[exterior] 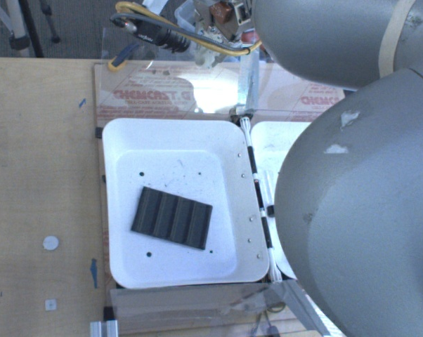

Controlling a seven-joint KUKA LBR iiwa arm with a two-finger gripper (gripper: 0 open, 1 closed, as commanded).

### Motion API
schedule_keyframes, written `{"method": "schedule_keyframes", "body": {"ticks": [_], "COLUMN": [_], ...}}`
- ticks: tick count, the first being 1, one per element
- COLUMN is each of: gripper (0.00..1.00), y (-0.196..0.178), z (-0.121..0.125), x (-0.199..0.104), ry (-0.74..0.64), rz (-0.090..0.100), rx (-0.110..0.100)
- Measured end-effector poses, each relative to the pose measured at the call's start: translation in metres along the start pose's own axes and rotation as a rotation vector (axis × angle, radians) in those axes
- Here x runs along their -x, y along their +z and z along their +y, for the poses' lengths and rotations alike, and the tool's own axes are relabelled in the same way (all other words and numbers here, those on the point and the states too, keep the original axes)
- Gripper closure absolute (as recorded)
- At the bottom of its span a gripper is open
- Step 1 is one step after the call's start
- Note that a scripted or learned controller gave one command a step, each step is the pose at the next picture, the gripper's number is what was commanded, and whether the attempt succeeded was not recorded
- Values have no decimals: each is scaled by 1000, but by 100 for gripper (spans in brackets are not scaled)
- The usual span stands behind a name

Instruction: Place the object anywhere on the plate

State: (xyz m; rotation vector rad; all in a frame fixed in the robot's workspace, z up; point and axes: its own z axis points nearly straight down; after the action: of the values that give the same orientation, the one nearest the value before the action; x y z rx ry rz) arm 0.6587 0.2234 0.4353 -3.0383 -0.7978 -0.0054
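Observation:
A dark grey ribbed rectangular plate [172,217] lies flat in the left white bin [120,146], slightly turned, a little front of the bin's middle. The arm's big grey links [352,188] cover most of the right bin [264,149]. The arm's tool end, the gripper [217,16], with yellow and black cables, hangs over the far edge of the bench beyond the left bin, well away from the plate. Nothing can be made out in it.
A clear sheet with red lettering [145,93] lies behind the bins. The tan bench top [36,174] stretches to the left, with a small white disc [50,243] on it. A hinged divider [257,188] joins the two bins.

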Motion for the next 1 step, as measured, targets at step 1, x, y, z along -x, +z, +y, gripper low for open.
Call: {"method": "schedule_keyframes", "body": {"ticks": [1], "gripper": [100], "y": [-11], "z": [1], "x": [0], "ry": [3], "rz": [3], "rx": [0]}}
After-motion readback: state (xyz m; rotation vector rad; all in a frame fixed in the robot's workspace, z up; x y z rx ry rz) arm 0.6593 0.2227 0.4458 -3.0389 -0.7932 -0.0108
